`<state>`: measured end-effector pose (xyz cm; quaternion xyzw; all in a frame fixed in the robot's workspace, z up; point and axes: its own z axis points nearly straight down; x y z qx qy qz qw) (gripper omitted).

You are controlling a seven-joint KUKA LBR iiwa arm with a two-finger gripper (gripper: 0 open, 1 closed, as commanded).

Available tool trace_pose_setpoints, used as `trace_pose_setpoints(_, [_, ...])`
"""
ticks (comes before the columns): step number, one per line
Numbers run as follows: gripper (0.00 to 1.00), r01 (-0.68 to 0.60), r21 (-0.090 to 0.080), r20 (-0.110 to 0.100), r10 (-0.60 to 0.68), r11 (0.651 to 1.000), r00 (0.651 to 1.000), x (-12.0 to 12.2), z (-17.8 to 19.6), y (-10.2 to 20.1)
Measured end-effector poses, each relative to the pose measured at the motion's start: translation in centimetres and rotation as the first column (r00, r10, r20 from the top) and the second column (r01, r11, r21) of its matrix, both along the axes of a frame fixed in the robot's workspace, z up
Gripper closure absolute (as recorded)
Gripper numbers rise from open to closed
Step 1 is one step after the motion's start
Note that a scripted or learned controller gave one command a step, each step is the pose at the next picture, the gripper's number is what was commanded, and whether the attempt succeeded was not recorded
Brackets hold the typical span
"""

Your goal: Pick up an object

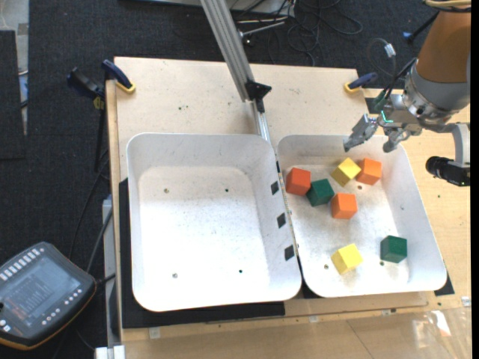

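The right bin (419, 223) holds several cubes: an orange one (299, 180), a green one (321, 192), another orange (344, 206), a yellow one (348, 170) touching an orange one (369, 170), a yellow one (346, 259) and a green one (394, 249) near the front. My gripper (376, 138) hangs above the bin's far edge, just beyond the yellow and orange pair. Its fingers are spread apart with nothing between them.
The left bin (150, 200) lies beside the right one. A slanted metal pole (228, 40) crosses the bench top at the back. Blue-and-yellow clamps (118, 77) sit at the bench's far corners. A pendant (37, 294) rests at bottom left.
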<state>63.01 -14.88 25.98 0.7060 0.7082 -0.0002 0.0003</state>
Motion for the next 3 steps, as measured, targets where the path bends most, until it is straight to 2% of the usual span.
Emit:
trace_pose_setpoints(2, [0.0, 0.001, 0.001, -0.004, -0.001, 1.0, 1.0, 1.2, -9.3, 0.4])
trace_pose_setpoints(3, [0.0, 0.004, -0.008, 0.01, -0.004, 1.0, 1.0, 0.6, -14.3, -0.2])
